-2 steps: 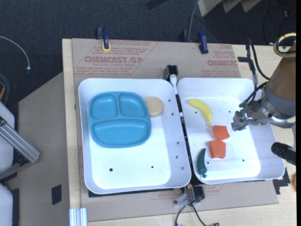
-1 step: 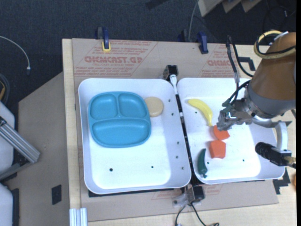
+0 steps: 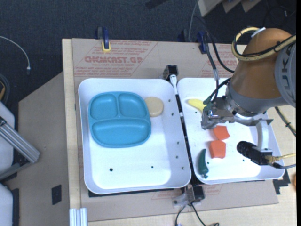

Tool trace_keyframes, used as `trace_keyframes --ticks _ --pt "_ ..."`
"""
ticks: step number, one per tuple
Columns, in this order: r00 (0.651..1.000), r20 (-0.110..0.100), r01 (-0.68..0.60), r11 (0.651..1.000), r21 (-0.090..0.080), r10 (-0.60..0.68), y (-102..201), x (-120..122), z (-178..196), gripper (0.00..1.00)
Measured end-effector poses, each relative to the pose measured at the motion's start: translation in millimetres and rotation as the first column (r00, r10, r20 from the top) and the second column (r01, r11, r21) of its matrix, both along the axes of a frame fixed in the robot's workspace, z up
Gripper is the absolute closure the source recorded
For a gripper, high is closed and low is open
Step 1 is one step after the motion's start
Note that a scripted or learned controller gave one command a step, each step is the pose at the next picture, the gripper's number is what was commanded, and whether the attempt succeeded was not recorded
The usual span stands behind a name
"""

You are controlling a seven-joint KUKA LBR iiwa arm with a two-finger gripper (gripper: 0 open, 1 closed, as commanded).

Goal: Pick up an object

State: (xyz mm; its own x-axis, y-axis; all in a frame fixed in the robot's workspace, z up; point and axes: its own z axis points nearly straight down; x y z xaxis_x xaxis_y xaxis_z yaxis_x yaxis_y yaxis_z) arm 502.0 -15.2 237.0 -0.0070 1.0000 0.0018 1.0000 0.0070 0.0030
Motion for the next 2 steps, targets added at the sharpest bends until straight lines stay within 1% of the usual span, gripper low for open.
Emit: trace_keyframes --ticks 1,2 --pt "1.0 -0.005 0.0 1.0 0.001 0.0 48 -10 1 1.0" --pt "1.0 -0.008 0.001 1.0 0.0 -0.001 102 -17 -12 1.0"
